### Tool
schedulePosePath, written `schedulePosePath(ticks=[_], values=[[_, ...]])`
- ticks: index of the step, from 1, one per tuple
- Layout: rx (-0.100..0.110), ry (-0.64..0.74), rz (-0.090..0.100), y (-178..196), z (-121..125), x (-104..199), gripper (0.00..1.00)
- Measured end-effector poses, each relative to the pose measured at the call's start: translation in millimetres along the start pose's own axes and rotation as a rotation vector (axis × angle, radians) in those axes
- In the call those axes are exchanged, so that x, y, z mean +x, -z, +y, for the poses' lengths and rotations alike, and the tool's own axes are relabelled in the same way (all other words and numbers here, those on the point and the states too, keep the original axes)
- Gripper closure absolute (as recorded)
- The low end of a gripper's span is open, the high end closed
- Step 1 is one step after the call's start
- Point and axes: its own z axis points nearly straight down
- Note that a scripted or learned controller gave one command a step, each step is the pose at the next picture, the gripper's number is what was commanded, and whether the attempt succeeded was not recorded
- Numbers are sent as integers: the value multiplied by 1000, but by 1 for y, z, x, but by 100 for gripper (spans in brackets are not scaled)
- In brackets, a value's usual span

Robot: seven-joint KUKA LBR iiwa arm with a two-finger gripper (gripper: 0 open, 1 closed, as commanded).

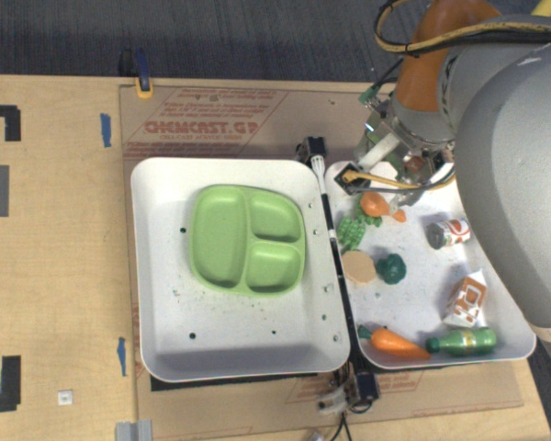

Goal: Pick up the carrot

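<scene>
The gripper (378,175) hangs over the upper left corner of the right bin (421,246), under the grey arm (505,154) with its orange band (436,44). Whether the fingers are spread or pressed together I cannot tell; they are lost among cables and dark parts. Just below the gripper lies a small orange piece (374,204), apparently not gripped, though contact cannot be judged.

Taking the right bin as landmark: a leafy green piece (351,231) sits near its left wall, with a tan round disc (357,265) below it and a dark green ball (391,268) just beside the disc. A small can (448,233) lies toward the right side, and an orange-and-white packet (466,299) lies below that. The carrot (392,342) lies along the bin's lower edge, near its lower left corner, well apart from the gripper. A green bottle (462,342) lies on its side just right of the carrot.

To the left of the right bin, touching it, is the left bin (165,320), holding a green divided plate (248,238). Both bins rest on the bench (55,246).
</scene>
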Motion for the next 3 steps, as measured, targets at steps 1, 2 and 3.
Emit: schedulePosePath(ticks=[1, 2, 3], values=[[3, 13, -2, 0, -6, -45, 0], [4, 308, -1, 0, -30, -104, 0], [2, 115, 0, -90, 3, -107, 0]])
